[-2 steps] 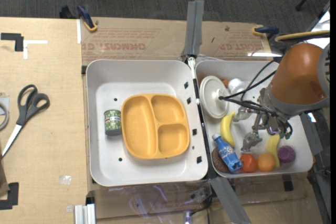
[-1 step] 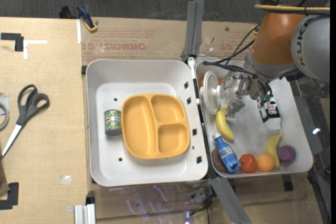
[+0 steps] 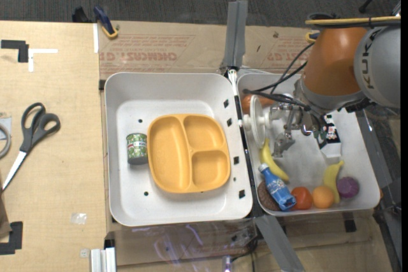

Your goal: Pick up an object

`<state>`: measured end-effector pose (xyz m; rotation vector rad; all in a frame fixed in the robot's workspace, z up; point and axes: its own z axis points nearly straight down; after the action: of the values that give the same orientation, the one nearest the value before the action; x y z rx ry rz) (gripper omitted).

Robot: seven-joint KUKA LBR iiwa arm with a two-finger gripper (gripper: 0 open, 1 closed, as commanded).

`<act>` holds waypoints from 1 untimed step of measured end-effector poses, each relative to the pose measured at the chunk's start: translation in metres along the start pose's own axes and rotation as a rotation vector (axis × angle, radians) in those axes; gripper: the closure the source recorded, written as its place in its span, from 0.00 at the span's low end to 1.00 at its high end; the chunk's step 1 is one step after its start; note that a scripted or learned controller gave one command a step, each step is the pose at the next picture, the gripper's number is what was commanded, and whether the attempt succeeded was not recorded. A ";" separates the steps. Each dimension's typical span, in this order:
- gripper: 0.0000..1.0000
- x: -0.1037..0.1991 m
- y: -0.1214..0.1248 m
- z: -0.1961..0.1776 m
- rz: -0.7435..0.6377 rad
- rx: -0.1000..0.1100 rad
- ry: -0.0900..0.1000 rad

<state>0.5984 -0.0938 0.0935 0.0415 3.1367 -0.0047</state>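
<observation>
- Camera view, looking down at a slant on two white bins side by side.
- Left bin (image 3: 118, 156): a yellow divided tray (image 3: 189, 153) sits in the middle, three compartments, nothing in them. A small green-labelled can (image 3: 136, 148) lies just beside the tray's left edge.
- Right bin (image 3: 366, 156): the arm (image 3: 357, 64) reaches in from the right, orange band above the wrist, and covers the bin's upper part.
- Gripper (image 3: 285, 137) hangs low over the middle of the right bin, pointing down and left. Cannot tell how far apart it stands; metal parts and cables clutter it. Nothing visible in its hold.
- A round clear lid or dish (image 3: 255, 121) stands on edge against the right bin's left wall, just beside the gripper.
- Pickable items sit along the right bin's front: yellow banana (image 3: 273, 164) below the gripper, blue bottle (image 3: 279, 190) just under it, then red tomato-like ball (image 3: 302, 198), orange (image 3: 323, 196), a second yellow piece (image 3: 332, 173) and purple ball (image 3: 347, 186) near the front right corner.
- A small white-black-red item (image 3: 329, 132) lies right of the gripper.
- Bench left of the bins: scissors (image 3: 30, 134) with black handles, well apart from both bins.
</observation>
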 end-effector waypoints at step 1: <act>0.00 0.057 -0.007 0.000 0.048 0.000 0.000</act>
<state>0.5413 -0.0992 0.0936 0.1166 3.1351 -0.0039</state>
